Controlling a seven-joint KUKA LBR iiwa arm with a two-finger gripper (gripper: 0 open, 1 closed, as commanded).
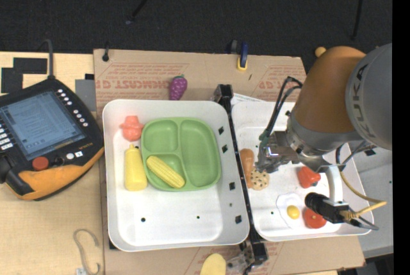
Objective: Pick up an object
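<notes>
Tan hot dog bun (246, 161) in right bin (269, 120), long axis running near-to-far along the divider, hand (268, 158) just beside it, grip state unclear, cookie (259, 180) touching below, red pieces (308, 176) nearby.

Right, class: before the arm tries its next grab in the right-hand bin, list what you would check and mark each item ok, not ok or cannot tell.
1. Gripper over the right bin: ok.
2. Target close by: cookie and hot dog lie just beside it: ok.
3. Object already held: cannot tell.
4. Fingers open: cannot tell.
5. Cookie free of neighbours: not ok, it touches the hot dog.
6. Corn resting in the green tray, out of the way: ok.
</notes>
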